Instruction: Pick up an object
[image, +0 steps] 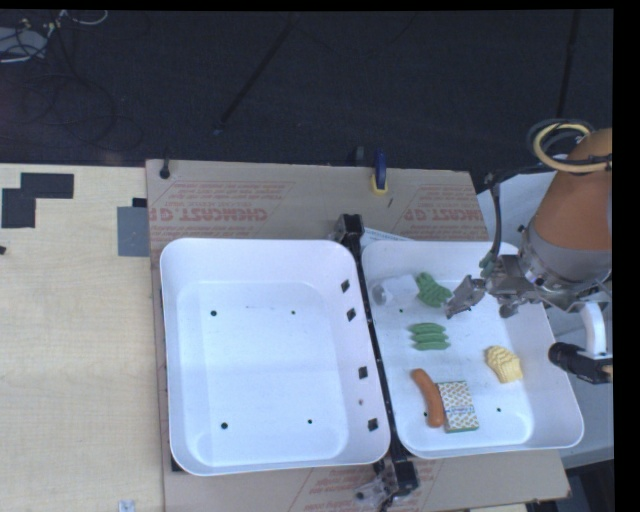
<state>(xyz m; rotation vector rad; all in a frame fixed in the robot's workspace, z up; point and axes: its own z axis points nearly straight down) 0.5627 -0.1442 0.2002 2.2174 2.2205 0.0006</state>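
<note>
Bins are sitting side by side on the surface (80, 330), which is pale wood with a cardboard sheet (270, 205) lying under them. The left bin (180, 270) is showing just its white floor with a few dark dots. The right bin (560, 425) is holding all the small things. A leafy green piece (432, 290) is lying near its back, and a green pod (430, 336) is resting just in front of that, towards the middle. A yellow piece (503, 363) is sitting further right, well apart from the pod. Near the front an orange sausage (430, 396) is lying lengthwise, touching or just beside a small patterned block (459, 405) on its right.

The arm (575, 215) is reaching in from the right, its orange band showing above the wrist. The end effector (485, 296) is hanging over the back half of the right bin, between the leafy piece and the yellow piece, with one finger (463, 298) pointing left towards the leafy piece. The fingers are looking spread apart, and nothing is sitting between them. All the things are lying on the bin floor.
</note>
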